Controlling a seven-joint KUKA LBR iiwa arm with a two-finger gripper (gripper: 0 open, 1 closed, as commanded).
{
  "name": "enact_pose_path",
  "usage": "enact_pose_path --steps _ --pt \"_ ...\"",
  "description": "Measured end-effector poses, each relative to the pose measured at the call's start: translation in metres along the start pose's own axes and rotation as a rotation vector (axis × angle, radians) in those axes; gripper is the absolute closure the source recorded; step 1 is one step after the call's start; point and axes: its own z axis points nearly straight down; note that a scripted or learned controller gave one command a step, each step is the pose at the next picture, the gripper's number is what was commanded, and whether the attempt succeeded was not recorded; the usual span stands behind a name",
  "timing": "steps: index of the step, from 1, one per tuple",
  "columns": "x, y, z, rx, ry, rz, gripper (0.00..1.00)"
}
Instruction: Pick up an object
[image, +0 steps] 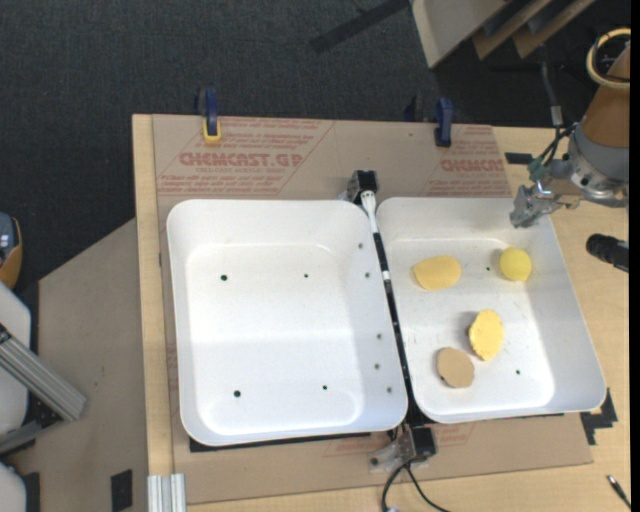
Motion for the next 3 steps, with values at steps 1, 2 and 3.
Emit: enact_pose_path --steps 1,2,3 --pt "0.048 0.005 -0.186 -0.013 -0.001 -0.006 1.00" --pt "-0.003 0.003 -0.223 -0.001 -0.003 0.003 1.00" --pt "-0.001 -0.012 -0.241 0.002 0.000 0.001 1.00"
